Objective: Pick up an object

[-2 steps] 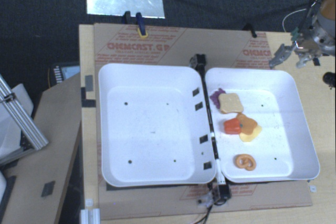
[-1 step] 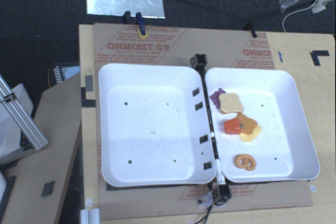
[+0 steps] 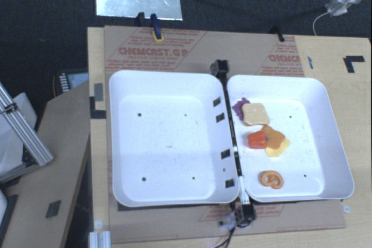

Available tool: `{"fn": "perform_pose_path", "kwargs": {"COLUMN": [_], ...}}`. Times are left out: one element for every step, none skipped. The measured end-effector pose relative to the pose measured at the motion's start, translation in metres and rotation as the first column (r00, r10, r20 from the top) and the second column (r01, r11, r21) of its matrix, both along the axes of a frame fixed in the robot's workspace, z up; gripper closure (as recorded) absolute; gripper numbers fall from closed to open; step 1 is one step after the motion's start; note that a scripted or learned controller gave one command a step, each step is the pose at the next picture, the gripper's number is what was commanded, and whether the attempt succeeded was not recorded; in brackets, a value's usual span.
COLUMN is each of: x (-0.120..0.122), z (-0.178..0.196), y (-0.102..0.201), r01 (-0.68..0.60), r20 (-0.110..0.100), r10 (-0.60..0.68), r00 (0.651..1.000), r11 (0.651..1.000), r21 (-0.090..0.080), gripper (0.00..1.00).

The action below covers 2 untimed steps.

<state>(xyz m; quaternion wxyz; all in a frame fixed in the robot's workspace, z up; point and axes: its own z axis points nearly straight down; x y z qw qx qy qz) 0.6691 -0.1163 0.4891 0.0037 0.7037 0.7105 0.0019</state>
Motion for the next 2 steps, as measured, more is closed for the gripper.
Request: {"fn": "perform_pose_path", "kwargs": {"x": [-0.025,-0.039], "z": [0.007,-0.007], "y": [0.109,0.177], "r01": [-0.004,-0.001], "r20": [-0.005,-0.007], "r10": [0.004,0.001], "r00": [1.0,1.0], "r11": [1.0,1.0], "r21": [0.006,0.004], "gripper": [1.0,1.0]}}
